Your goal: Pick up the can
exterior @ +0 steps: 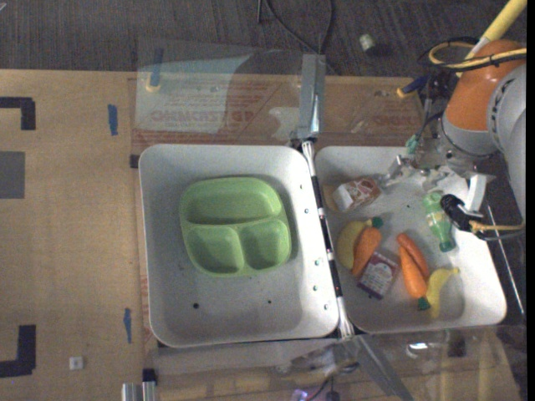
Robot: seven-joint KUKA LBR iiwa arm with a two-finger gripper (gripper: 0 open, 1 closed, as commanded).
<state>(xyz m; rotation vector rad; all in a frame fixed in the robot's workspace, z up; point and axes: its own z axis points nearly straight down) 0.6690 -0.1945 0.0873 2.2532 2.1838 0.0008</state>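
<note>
White plastic makes up both shallow bins on the wooden bench. The left bin (167, 299) holds a light green divided tray (236, 224) with three compartments, lying flat near its middle. The right bin (481, 303) holds the clutter: a small can (357, 194) with a white and reddish label lies on its side near the bin's upper left corner, just beside the divider between the bins. Below it a yellow fruit (349, 242), possibly a lemon, touches a carrot (366, 249) with a green top. A small dark red packet (379, 274) sits just under that carrot. To the right lie two more orange carrots (413, 266) side by side, and a banana (439, 284) curves along the lower right. A green bottle (437, 220) lies near the bin's right side. The arm (489, 111), with its orange band, reaches in from the upper right, and the gripper (411, 165) hangs over the top edge of the right bin, near the can but apart from it, up and to its right. Whether the jaws are spread or pressed together I cannot tell, since the metal parts blur against the bin; nothing shows between them.
</note>
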